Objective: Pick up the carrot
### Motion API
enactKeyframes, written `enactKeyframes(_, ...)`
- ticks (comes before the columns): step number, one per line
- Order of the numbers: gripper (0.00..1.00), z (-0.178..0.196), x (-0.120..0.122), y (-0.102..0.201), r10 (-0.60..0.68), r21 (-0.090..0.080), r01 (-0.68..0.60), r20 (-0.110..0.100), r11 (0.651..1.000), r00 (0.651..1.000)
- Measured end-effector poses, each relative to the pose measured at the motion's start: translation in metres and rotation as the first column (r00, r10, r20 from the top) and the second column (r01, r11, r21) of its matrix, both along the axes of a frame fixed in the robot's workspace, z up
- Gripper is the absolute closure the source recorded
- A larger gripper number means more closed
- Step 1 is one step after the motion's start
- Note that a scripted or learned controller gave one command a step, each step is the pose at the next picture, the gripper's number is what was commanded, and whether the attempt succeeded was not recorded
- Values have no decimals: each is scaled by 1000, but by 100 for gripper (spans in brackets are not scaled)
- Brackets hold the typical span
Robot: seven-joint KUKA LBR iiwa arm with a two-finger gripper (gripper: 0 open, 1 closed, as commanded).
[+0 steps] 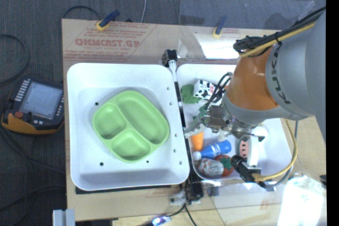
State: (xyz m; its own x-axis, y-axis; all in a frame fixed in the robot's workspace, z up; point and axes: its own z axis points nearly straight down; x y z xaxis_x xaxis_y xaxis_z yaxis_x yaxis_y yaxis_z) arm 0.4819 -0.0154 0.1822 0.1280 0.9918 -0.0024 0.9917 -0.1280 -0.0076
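carrot lies just left of the wrist, crowded on every side

camera view: the carrot sits in the right bin, hard against that bin's left wall, showing as a short orange stub whose long axis runs roughly up and down the picture. the pincer hangs under the orange-banded wrist, up and to the right of the carrot and close to it; whether it stands wide or narrow, i cannot tell, since the wrist body hides its working end. nothing is seen held.

surroundings: a blue bottle lies just right of the carrot, near or touching it. below both, a clear crumpled item and a red object crowd the bin's lower corner. a green leafy piece and a black-and-white patterned item lie above, toward the bin's upper left. the left bin carries a green divided plate, well apart from the work.

judgement: the coming move turns on a short shift down and left. the bin wall on one side and the bottle on the other leave little room, so closing across the carrot's narrow width looks awkward.
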Motion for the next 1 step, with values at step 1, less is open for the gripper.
enactKeyframes(1, 0, -81, -1, -88, -56, -4, 56, 0, 998, 998)
